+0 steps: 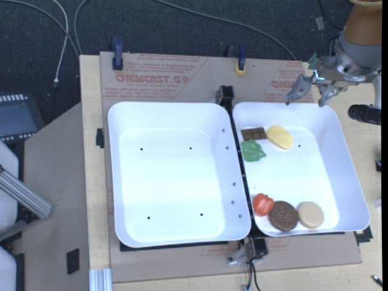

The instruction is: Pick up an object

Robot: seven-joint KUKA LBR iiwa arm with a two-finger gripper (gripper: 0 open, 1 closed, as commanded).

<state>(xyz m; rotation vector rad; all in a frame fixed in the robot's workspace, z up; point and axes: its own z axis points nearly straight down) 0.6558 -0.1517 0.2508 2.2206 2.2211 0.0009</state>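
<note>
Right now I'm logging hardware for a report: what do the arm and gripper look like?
The grey arm with an orange band narrows to a silver-grey wrist. Its metallic two-finger gripper has thin grey fingers and a small teal part on one side.

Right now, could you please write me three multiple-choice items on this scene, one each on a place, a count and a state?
1. Where does the yellow piece lie?
A. left bin
B. right bin, far end
C. on the cardboard

2. How many things lie in the right bin?
A. six
B. three
C. nine

3. How is the gripper?
A. clamped on the red piece
B. open, above the bin's far rim
C. resting in the left bin

Answers: 1 B, it lies beside the brown bar. 2 A, counting gives six. 3 B, its fingers stand apart with nothing between.
</note>
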